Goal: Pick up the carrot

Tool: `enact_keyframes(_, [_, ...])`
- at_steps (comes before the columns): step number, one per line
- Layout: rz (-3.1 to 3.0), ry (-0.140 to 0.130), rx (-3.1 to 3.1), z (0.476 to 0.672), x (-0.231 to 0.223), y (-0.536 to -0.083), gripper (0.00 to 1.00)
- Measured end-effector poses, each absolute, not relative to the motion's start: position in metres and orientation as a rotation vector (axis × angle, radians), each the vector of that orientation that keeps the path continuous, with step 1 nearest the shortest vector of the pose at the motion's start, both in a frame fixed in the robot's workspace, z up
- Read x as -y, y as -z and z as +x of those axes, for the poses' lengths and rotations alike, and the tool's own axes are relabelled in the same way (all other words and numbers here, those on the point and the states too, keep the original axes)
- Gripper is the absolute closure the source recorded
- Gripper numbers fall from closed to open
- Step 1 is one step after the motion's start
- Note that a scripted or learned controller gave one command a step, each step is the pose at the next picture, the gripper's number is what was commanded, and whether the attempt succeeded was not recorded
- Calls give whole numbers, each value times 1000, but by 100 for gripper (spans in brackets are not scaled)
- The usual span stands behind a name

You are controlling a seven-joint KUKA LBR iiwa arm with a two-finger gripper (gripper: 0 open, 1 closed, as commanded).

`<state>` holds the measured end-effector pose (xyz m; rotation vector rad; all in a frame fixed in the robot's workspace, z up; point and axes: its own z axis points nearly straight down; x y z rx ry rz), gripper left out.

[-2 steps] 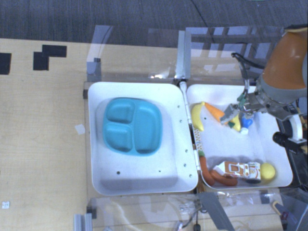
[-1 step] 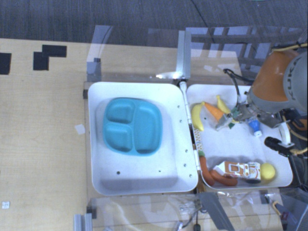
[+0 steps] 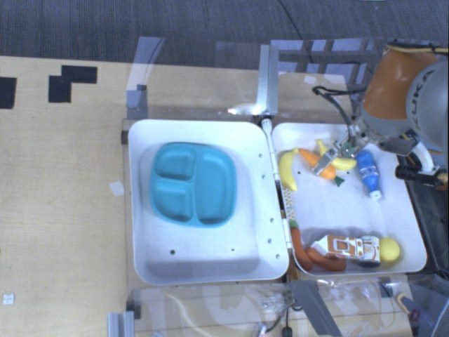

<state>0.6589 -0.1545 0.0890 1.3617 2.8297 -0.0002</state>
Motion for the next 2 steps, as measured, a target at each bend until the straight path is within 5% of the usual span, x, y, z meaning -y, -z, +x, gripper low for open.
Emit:
enact_keyframes(1, [1352, -7, -2820, 663, 153, -102, 100])
enact_keyframes(2, [1302, -7, -2849, 626, 79, -202, 100])
